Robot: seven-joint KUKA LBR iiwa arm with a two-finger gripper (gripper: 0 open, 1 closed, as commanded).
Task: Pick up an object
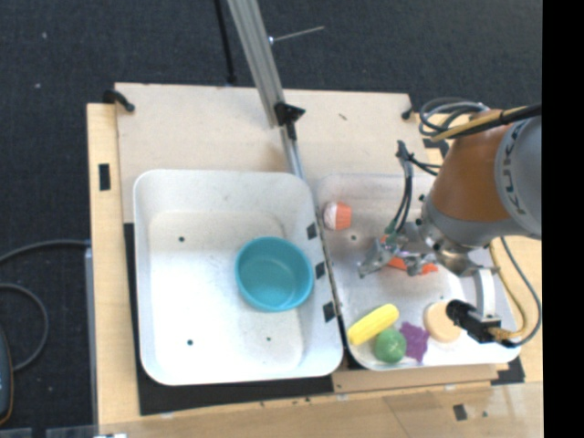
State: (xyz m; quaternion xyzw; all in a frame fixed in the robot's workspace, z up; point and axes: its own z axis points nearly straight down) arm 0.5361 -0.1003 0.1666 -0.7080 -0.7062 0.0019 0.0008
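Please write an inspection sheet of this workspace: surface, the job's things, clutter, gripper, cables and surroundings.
Surface: wooden bench bearing a left bin and a right bin, side by side.
Job's things: blue bowl in left bin; in right bin a yellow corn, green ball, purple piece, orange-and-white item.
Clutter: nothing seen.
Gripper: gripper low over right bin; something orange beside it.
Cables: black cables along the arm.
Surroundings: dark carpet, metal post.
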